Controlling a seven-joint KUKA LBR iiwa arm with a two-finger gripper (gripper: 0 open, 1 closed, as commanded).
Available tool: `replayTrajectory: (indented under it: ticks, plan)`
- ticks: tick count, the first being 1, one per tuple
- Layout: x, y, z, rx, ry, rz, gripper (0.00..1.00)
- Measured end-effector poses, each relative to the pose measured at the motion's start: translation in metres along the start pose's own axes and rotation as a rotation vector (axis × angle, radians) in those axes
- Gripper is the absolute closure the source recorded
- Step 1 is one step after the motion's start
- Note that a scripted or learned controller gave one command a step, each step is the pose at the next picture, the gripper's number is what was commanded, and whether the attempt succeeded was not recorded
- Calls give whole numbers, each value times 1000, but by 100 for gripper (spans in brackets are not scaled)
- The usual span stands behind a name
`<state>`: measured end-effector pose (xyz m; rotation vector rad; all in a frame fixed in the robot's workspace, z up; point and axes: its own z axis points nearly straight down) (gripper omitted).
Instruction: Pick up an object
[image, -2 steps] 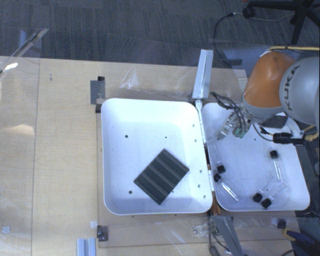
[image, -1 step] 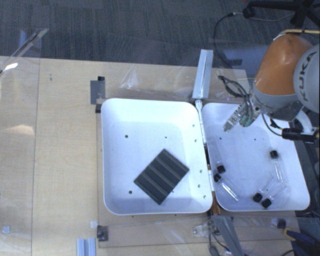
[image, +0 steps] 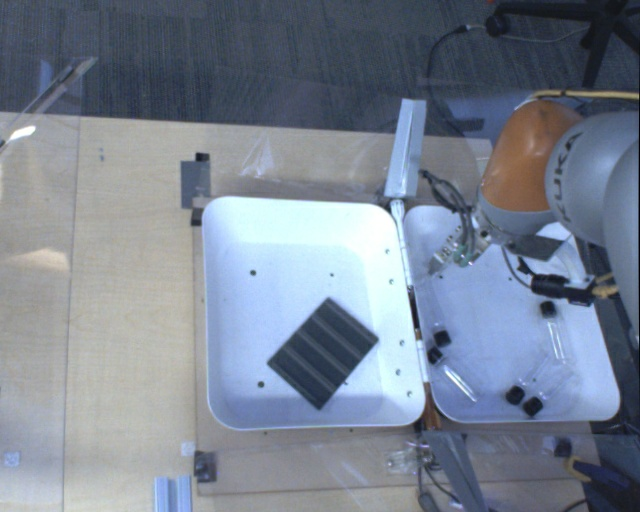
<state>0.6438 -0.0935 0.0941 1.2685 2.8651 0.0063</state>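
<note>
Gripper: the gripper (image: 456, 250) hangs at the end of the grey arm (image: 600, 170), low over the right bin (image: 500, 320), at about 10 o'clock within that bin and near its top-left corner. From this slanted overhead view it cannot be told whether it is spread or pressed together, and nothing can be seen pinched in it.

Arm: it reaches in from 3 o'clock. Its orange band (image: 522, 160) sits just above the wrist, at 1 o'clock from the gripper.

Cable: a dark cable (image: 556, 288) runs from the wrist area across the right bin's top-right part.

Left bin: the left bin (image: 250, 290) holds a dark ribbed slab (image: 323, 352). The slab lies flat and turned diagonally, at about 5 o'clock from the bin's middle and well apart from the gripper.

Right bin, near edge: a small black piece (image: 437, 348) lies at 9 o'clock by the left wall, with a clear tube (image: 459, 381) just beside it at 5 o'clock.

Right bin, far side: a second clear tube (image: 554, 338) lies at 3 o'clock. Two black caps (image: 523, 397) sit at 5 o'clock, beside what looks like a clear vial (image: 549, 376), though the glare makes this hard to read.

Bench: on the wooden bench (image: 100, 300), a metal bar (image: 405, 148) stands at 12 o'clock above the seam where the two bins meet.
</note>
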Motion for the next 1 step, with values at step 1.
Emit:
replayTrajectory:
  ticks: [1]
  plan:
    - [0,0,0,0,0,0,0]
